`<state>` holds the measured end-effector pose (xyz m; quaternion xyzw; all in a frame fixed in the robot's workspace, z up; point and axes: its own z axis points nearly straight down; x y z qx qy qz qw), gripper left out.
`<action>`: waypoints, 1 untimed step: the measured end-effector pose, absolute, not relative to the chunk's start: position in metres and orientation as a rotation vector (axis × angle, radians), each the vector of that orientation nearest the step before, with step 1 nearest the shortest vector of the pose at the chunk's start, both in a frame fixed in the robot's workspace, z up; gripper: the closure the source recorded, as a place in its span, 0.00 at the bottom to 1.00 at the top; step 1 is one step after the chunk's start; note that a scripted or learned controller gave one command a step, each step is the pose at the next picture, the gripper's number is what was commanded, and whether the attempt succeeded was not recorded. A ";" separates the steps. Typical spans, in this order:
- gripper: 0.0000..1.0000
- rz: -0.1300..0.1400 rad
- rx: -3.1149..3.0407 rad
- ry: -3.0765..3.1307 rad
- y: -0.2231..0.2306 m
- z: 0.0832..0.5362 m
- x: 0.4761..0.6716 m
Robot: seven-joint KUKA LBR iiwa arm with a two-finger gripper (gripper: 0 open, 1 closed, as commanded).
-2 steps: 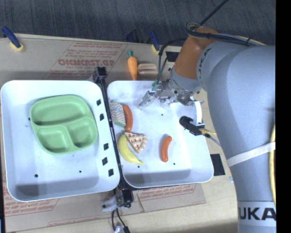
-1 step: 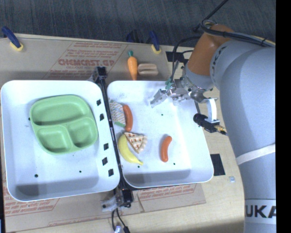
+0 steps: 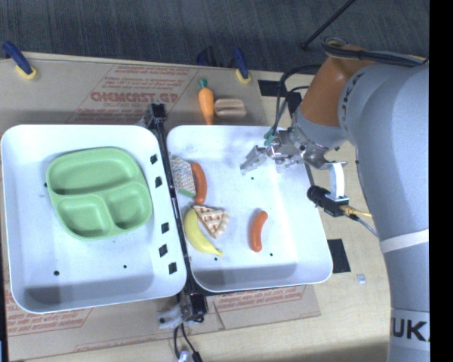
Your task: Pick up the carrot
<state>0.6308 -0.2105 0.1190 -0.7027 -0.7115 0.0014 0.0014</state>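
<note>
Camera view: from above and at a slant, it looked down on the bench (image 3: 60, 81) and both bins.
Arm: the grey arm (image 3: 392, 164), with its orange band (image 3: 325, 89) above the wrist, reached in from the right over the right bin's upper right corner.
Left bin: the white left bin (image 3: 30, 225) held a green divided plate (image 3: 98, 191), lying toward its upper half.
Right bin: the white right bin (image 3: 302, 247) sat just beside the left one, with the food gathered mostly along its left side.
Gripper: the gripper (image 3: 255, 159) hung over the bare upper part of the right bin; I could not tell how its claw stood, and I saw nothing in it.
Banana: a banana (image 3: 198, 234) lay by the bin's left wall, touching a wedge of sandwich (image 3: 212, 221).
Sausages: one sausage (image 3: 199, 182) lay above the wedge, another (image 3: 257, 230) apart to the right.
Carrot: the carrot (image 3: 205, 102) lay outside the bins, on the bench just above the right bin's top edge, beside a small bun-like piece (image 3: 229, 108), well apart from the gripper.
</note>
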 end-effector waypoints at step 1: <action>0.00 0.003 -1.844 -2.538 -0.211 0.091 0.590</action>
